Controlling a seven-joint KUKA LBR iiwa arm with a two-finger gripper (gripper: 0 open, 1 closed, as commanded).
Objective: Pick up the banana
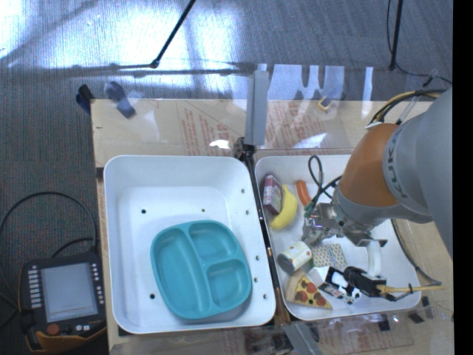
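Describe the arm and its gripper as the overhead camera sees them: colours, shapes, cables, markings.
The arm is a thick, rounded grey body with a broad orange band above the wrist. Dark lettering runs down the grey shell beside the band, too blurred to read. Thin black cables loop near the wrist, and yellow and black cables trail behind the upper arm. The gripper is a compact grey metal assembly.

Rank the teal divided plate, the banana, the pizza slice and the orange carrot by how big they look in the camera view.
1. Teal divided plate, clearly the largest.
2. Banana and pizza slice: they look about alike, so no ranking between them.
3. Orange carrot, the smallest.
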